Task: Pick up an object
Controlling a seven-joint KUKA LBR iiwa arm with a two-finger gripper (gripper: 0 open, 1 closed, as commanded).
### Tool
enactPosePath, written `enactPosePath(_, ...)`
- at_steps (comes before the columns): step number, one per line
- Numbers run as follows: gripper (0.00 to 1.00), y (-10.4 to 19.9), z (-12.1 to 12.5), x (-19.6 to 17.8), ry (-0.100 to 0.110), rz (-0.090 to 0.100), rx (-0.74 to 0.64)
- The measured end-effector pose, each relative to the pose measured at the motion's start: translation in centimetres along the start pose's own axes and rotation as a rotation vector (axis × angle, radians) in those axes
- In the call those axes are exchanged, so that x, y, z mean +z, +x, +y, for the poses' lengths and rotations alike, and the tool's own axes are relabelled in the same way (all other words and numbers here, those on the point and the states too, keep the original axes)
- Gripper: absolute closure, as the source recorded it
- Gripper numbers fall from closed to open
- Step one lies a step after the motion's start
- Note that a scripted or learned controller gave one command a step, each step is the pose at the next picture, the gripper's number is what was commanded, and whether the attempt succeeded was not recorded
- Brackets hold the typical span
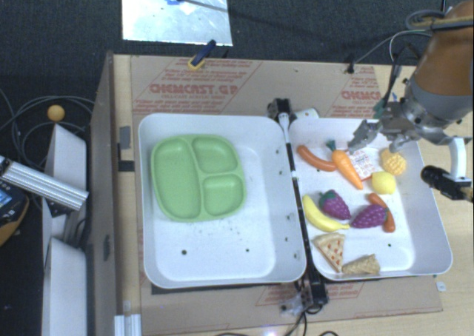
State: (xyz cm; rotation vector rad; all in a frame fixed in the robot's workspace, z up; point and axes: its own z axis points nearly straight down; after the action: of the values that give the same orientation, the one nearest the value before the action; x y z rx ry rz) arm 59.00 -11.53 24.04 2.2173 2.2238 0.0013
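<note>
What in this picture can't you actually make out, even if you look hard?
- Gripper, camera view: blurred and seen from above, so how its fingers stand is unclear.
- Red-and-white packet: print too small to read.
- Toy corn: its upper end is partly covered by the arm's wrist.
- Arm: its upper part is cut off by the picture's right edge.
- Small orange-red piece: partly hidden behind the purple grapes.

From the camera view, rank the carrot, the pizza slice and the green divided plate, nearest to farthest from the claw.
Measured from the claw, over the right bin's far end:
1. Carrot, just below-left of it in the right bin.
2. Pizza slice, near corner of the right bin.
3. Green divided plate, across in the left bin.
</note>
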Motion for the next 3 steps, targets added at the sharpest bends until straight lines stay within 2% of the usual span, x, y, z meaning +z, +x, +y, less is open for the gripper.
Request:
enactPosePath(1,0.00,-0.5,-3.5,15.3,0.001,0.000,0.001)
enactPosePath(2,0.00,1.5,-8.1,15.6,0.001,0.000,0.002)
enactPosePath(3,1.00,1.5,-8.0,14.6,-0.002,0.001,0.001)
